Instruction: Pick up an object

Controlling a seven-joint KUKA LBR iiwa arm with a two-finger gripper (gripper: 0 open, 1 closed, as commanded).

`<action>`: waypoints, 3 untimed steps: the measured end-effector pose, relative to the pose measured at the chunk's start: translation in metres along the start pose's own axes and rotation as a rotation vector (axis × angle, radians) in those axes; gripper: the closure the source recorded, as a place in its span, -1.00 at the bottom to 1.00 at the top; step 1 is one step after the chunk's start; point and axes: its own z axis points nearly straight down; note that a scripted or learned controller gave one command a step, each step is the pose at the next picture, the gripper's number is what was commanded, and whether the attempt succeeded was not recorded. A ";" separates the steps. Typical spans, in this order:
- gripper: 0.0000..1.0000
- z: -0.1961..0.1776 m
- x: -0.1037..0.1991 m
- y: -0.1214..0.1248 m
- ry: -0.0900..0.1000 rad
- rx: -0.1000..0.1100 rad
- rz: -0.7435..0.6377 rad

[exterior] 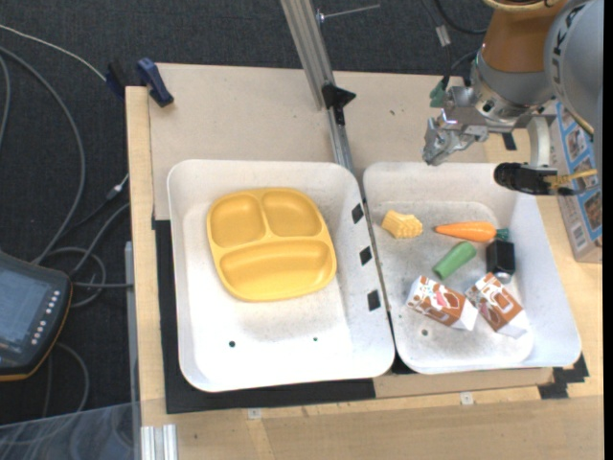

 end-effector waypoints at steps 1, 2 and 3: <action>1.00 0.007 0.055 -0.021 0.003 0.009 -0.004; 1.00 0.004 0.107 -0.034 0.003 0.008 -0.005; 1.00 -0.004 0.162 -0.065 0.004 0.009 -0.006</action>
